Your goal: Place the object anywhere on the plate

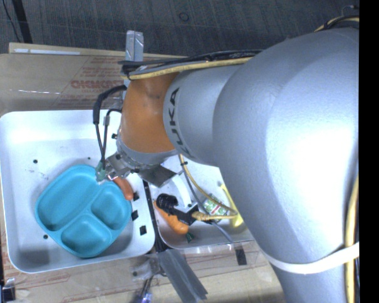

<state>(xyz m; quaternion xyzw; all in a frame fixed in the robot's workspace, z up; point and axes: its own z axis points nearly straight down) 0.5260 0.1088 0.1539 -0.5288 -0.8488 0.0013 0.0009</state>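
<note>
A blue plate (pixel 82 213) with three compartments lies in the left bin (pixel 25 150), toward its front. My gripper (pixel 111 172) hangs at the plate's upper right rim, under the orange wrist band. A small orange object (pixel 124 188) shows just below and to the right of the gripper, over the plate's right edge. Whether the gripper holds it is hidden by the wrist.
The arm's big grey body covers most of the right bin (pixel 196 242). Another orange object (pixel 172 221) lies at that bin's front left, near the wall between the bins. Bare white floor spreads across the left bin's back and left side.
</note>
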